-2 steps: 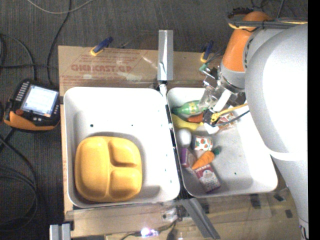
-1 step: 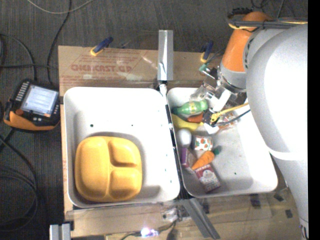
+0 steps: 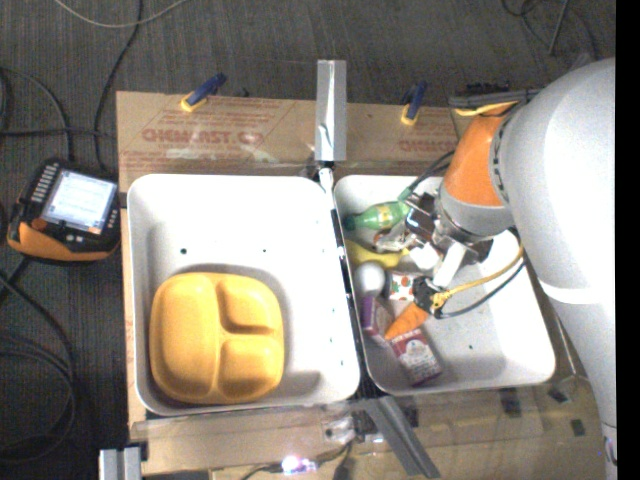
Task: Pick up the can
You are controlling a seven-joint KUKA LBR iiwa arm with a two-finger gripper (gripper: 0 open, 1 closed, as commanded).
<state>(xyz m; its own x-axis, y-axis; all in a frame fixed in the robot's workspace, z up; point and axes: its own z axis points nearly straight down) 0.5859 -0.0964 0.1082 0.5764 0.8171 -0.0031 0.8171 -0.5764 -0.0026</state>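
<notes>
Dark carpet surrounds the tabletop (image 3: 140, 118), where the hand (image 3: 425, 258), its opening impossible to judge, is seen low in the right bin (image 3: 500, 348), with the can (image 3: 417, 353) lying just below-left of it, long axis roughly along the bin's left wall.

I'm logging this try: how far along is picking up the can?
Done: the arm has reached into the right bin, its claw low over the cluttered pile by the green bottle. In hand: nothing visibly lifted; I can't tell whether it grips anything. Left: grasping and raising the can, which I can't pick out for sure in the pile.
</notes>
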